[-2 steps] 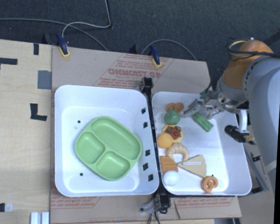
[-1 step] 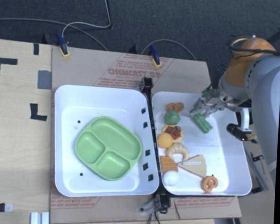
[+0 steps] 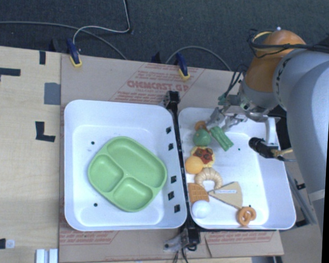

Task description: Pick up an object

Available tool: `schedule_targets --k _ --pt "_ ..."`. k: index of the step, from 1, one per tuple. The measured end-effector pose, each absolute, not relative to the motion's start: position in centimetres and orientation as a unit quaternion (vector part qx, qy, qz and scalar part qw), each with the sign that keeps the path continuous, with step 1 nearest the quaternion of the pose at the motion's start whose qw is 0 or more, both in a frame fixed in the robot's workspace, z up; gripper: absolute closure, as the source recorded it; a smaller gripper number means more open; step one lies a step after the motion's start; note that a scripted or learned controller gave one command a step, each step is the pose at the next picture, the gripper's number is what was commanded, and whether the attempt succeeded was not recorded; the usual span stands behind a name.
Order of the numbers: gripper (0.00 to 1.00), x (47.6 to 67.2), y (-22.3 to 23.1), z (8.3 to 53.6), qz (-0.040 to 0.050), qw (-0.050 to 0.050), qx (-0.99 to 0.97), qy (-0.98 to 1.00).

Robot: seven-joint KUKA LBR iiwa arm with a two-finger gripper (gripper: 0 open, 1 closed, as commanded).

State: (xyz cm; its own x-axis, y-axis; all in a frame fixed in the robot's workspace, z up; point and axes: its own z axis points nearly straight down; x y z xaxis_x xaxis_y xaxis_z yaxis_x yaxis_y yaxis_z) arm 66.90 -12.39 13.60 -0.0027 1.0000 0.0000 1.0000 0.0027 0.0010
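Reaching in from the right, the grey arm (image 3: 301,81) with its orange band (image 3: 266,59) carries the gripper (image 3: 223,123) over the far part of the right bin (image 3: 261,178). Whether the jaws are spread or closed cannot be told at this resolution. Just below the gripper lie a green rectangular block (image 3: 222,139) and a rounded green toy food (image 3: 202,138), side by side. Nearer the camera, along the bin's left side, sit a red-topped pastry (image 3: 203,154), an orange ball (image 3: 193,165), a croissant (image 3: 208,176), a tan wedge (image 3: 227,194), a white egg (image 3: 200,209) and a pretzel (image 3: 246,215). The left bin (image 3: 74,150) holds a green divided tray (image 3: 127,173). Both bins rest on a cardboard sheet (image 3: 117,81).
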Motion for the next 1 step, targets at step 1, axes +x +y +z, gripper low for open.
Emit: schedule_targets --k 1 --pt "1.0 62.77 -4.72 18.44 -0.0001 -0.001 0.706 0.708"
